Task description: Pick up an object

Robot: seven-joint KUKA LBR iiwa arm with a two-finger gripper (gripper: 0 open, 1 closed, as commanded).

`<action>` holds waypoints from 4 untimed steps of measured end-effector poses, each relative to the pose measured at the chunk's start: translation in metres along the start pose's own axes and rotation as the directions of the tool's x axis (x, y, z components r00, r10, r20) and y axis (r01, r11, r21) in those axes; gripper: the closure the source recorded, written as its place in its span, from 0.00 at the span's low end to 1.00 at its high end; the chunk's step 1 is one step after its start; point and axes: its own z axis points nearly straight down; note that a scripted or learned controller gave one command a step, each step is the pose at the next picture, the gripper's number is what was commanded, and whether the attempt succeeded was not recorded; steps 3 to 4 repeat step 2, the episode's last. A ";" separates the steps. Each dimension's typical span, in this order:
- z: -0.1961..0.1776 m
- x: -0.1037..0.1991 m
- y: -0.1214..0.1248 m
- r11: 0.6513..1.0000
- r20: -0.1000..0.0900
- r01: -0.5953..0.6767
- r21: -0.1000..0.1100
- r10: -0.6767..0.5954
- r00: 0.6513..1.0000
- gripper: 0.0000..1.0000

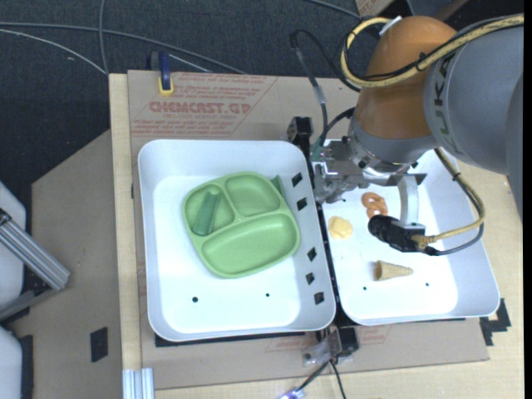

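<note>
Camera view shows the arm [482, 98] reaching in from the right, its gripper [330, 181] low over the inner edge of the right bin [465, 281], close to the wall shared with the left bin [158, 248]. Whether the gripper is released or clenched I cannot tell, since the wrist hides its tip, and nothing can be seen held in it. Three small things lie loose on the right bin's floor. A yellow lump [340, 227] sits just below the gripper and near the shared wall. An orange pretzel [373, 202] lies a little to the right of the gripper. A tan cone [391, 269] lies on its side further down, apart from both. In the left bin a green divided plate [249, 248] lies flat, with a green stick [204, 210] in its left compartment. The lump looks the likeliest target, being nearest. It appears to be light toy food, probably stiff and a little smooth, so it could skid or roll if pressed off-centre. I would close across its middle from straight above, minding the wall beside it. The pretzel is flat and thin, so it gives little to grip except across its outer edges. The cone tapers and may squirt out, so its wide end is the safer hold.
</note>
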 end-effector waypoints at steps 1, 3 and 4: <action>0.012 0.052 -0.010 1.000 0.001 -0.001 0.000 0.001 1.000 1.00; 0.011 0.049 -0.010 1.000 0.002 -0.006 -0.001 0.006 1.000 0.00; 0.011 0.049 -0.010 1.000 0.002 -0.006 -0.001 0.006 1.000 0.00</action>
